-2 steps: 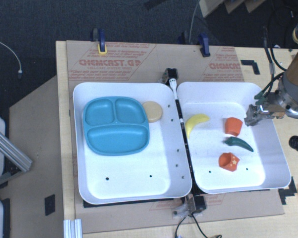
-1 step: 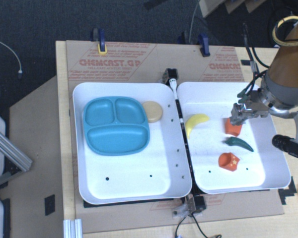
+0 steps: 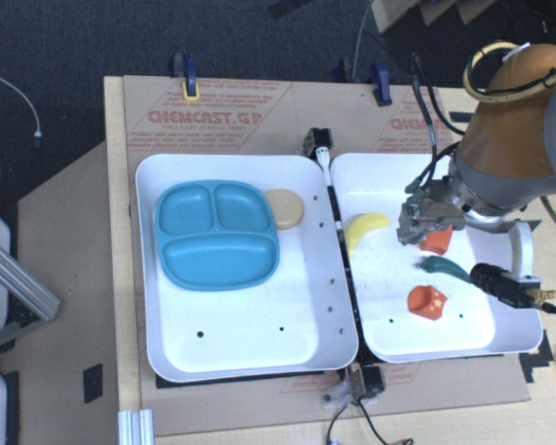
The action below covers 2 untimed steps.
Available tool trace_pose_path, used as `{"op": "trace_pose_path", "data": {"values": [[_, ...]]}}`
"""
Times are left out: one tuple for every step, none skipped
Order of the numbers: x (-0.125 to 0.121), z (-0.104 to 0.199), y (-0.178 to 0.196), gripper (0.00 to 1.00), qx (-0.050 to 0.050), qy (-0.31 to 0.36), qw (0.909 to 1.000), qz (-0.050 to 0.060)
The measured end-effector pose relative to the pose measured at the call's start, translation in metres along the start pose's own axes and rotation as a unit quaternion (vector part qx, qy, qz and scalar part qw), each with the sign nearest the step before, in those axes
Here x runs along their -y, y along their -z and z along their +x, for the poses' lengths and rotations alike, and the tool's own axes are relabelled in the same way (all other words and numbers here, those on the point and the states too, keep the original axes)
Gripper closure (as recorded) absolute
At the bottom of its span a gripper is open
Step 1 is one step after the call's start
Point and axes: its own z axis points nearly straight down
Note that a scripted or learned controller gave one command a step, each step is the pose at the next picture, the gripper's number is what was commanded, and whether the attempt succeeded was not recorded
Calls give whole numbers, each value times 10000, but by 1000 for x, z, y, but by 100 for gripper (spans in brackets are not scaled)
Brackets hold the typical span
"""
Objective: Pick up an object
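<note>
On the table, my left white bin (image 3: 167, 341) holds a blue three-compartment plate (image 3: 218, 234) with a tan round disc (image 3: 285, 209) touching its right edge. My claw (image 3: 424, 225) hangs low in the right white bin (image 3: 389, 341), an orange block (image 3: 436, 241) just beside it; its grip I cannot tell. Nearby lie a yellow banana (image 3: 366, 227), a teal tool (image 3: 445, 267) and a red-orange block (image 3: 426, 301).

From my remote station, red lettering reading "CHEMCAST" repeats across the brown protective sheet (image 3: 259, 109) covering the desk; a second, partly hidden print at right I cannot read fully.
</note>
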Motion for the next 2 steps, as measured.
{"op": "trace_pose_path", "data": {"values": [[12,55,-1,100,0,3,10000,0],[11,112,6,100,4,10,10000,-21]]}}
